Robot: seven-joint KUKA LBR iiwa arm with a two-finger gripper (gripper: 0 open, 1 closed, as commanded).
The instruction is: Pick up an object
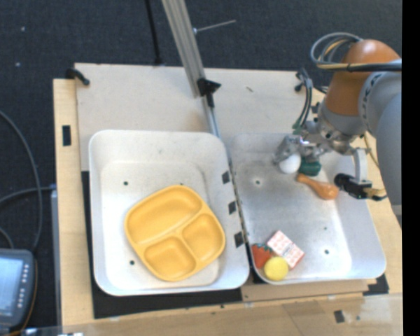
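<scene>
You have the gripper [292, 154] low over the far end of the right bin [350, 257], its jaws closed on a white ball [290, 164]. A green piece [309, 166] and an orange wooden piece [318, 186] lie just beside it. The left bin [105, 152] carries a yellow divided tray [173, 231].

I see a pale tan wooden bench [147, 96] bearing two shallow white plastic bins side by side, touching along their inner edges. I note the left bin [105, 187] sits square on the boards; the right bin [350, 243] lies just beside it. A grey aluminium rail [185, 40] rises from the bench behind them
</scene>
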